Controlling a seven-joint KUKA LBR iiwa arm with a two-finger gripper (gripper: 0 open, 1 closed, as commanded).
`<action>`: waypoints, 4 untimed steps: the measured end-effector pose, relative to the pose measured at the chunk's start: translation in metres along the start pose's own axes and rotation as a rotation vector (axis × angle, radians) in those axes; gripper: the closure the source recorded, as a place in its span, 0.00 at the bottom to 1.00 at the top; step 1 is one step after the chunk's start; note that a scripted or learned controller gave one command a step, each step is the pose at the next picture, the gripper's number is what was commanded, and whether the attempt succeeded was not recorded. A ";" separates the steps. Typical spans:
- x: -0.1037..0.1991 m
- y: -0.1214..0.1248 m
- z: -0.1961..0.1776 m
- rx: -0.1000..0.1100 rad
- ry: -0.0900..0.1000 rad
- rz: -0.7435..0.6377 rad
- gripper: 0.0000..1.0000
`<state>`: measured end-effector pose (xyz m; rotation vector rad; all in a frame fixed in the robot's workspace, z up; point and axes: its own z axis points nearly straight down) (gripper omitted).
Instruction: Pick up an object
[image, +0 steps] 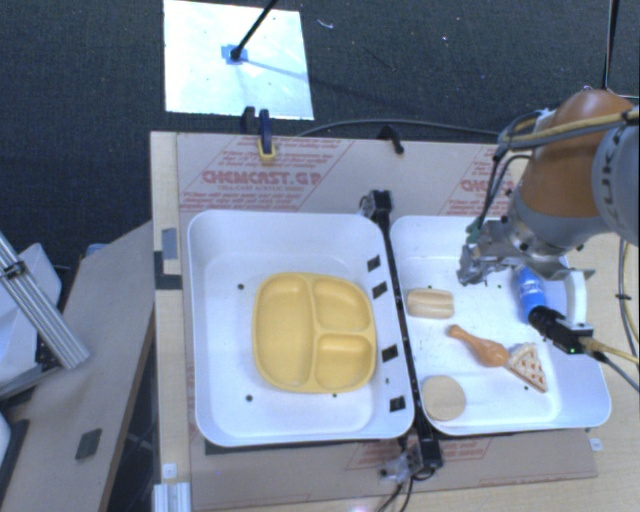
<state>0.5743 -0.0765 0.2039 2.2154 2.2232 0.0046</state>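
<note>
Two white bins sit on the tabletop (170, 330) — the left bin (215, 300) holds a yellow tray (313, 332). In the right bin (590, 400), the end effector (478, 268) hovers above a bun (430, 303), drumstick (478, 347), cookie (444, 397) and pizza slice (530, 366).

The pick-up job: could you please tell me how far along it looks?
Nothing looks picked yet. The bread roll, round cookie, drumstick, pizza slice and blue bottle all lie in the right bin. The end effector hovers above that bin's upper part. Grasping and lifting remain.
</note>
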 end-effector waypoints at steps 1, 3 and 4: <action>0.000 0.002 -0.053 -0.002 -0.001 0.000 1.00; 0.098 0.000 -0.038 0.003 0.001 -0.005 1.00; 0.145 0.006 -0.039 0.002 0.001 -0.004 1.00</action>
